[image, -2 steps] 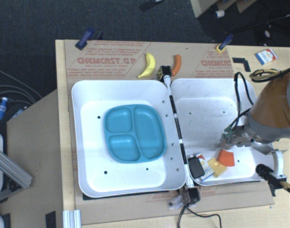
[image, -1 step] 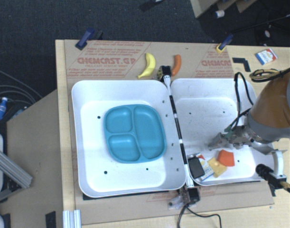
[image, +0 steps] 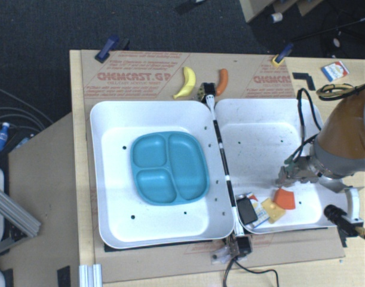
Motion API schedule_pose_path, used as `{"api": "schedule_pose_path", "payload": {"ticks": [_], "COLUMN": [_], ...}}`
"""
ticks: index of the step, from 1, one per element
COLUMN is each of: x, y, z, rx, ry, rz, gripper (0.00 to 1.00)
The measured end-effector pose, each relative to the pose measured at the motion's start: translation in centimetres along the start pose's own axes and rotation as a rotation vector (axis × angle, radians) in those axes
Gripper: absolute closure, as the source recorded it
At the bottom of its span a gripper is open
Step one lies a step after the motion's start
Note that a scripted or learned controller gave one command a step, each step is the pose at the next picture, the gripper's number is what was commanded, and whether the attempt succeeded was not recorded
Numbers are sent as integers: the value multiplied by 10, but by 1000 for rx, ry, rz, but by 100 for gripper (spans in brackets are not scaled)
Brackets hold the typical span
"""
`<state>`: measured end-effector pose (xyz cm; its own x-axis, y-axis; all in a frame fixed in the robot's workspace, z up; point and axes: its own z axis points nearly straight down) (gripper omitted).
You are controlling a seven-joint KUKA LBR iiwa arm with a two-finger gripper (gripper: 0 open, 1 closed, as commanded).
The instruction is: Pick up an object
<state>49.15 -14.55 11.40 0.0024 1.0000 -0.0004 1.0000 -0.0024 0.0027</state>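
My gripper hangs low over the right bin, at its right side, just above an orange block. A yellow piece lies next to the block, and a black flat object with a small red and white item sits at the bin's front left corner. Nothing shows between the fingers. The left bin holds a blue divided plate.
A banana and an orange carrot-like toy lie on the brown board behind the bins. A black cable loops from the arm across the right bin's back right. A divider rail runs between the bins.
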Motion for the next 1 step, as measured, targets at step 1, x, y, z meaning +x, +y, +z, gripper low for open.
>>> {"api": "schedule_pose_path", "payload": {"ticks": [1], "x": [0], "y": [0], "z": [0], "rx": [0], "ry": [0], "rz": [0], "gripper": [0]}}
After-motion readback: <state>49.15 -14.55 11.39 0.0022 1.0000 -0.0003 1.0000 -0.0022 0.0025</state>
